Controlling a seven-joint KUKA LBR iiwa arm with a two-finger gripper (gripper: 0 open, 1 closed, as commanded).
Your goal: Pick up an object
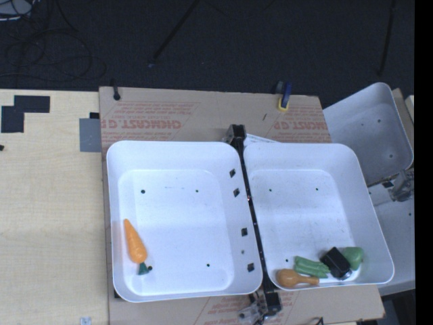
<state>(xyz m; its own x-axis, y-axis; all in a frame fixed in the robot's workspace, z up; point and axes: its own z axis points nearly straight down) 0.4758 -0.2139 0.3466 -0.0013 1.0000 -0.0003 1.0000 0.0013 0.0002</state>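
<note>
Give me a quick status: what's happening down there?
Carrot alone in left bin. Green, black, tan pieces heaped in right bin corner. Nothing picked yet.

Single fixed camera above the bench, slanting down (fairly far) on both bins (237,181).

- Overall light: even, fairly bright over the bench; source not identifiable.
- Left bin (172,156) and right bin (304,158): white floors near overexposed, washed pale, faint bluish cast along the inner walls.
- Shadows: soft and short, a thin one beside the carrot (134,242).
- Background beyond the cardboard (203,117): very dark, cables barely legible.
- Sharpness: soft throughout, low resolution; printed lettering blurred.
</note>
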